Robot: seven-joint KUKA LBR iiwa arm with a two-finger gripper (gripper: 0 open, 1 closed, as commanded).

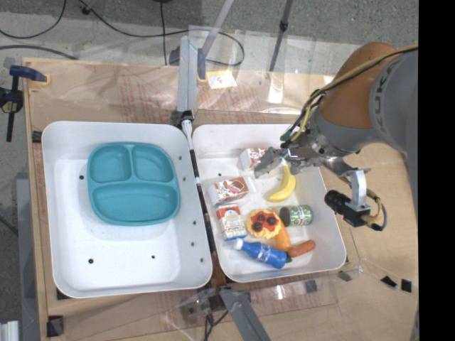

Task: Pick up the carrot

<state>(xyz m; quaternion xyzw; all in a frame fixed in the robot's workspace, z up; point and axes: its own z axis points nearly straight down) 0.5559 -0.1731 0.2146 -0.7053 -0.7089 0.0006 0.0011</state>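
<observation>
Two bins are sitting side by side on the bench (106, 91). The left bin (57, 212) is holding a divided plate (133, 183) toward its upper part. In the right bin (213, 144), the banana (284, 185) is lying near the centre, a can (301, 215) below it, the carrot (283, 239) lower still beside a sausage (302, 249), and a bottle (261, 253) lying along the lower edge. The gripper (274, 160) is hanging over the bin's upper part.

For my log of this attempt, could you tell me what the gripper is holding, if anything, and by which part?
Nothing is seen held. The gripper hovers over the right bin near the banana; the carrot lies apart, near the bin's front.
</observation>
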